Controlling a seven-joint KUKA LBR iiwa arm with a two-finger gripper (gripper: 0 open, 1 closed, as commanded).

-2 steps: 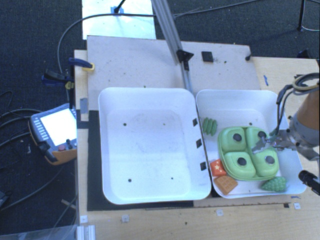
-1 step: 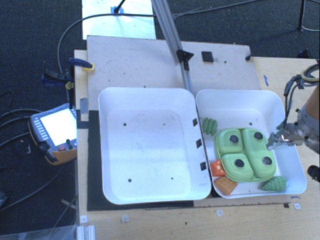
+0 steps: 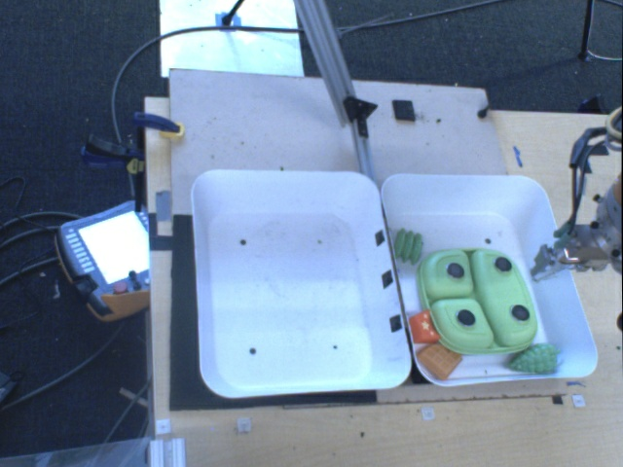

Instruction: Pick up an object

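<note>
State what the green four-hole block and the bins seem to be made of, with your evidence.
Green four-hole block: probably moulded plastic, since its colour is uniform and its edges rounded. Bins: likely thin, smooth white plastic, with rounded corners and a slight sheen.

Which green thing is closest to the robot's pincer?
The big green four-burner toy stove. Its right edge lies nearest the pincer, closer than either small green piece.

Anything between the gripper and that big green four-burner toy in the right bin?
Nothing visible. The gripper sits at the right bin's right rim, just beside the green toy, with bare bin floor between them.
</note>
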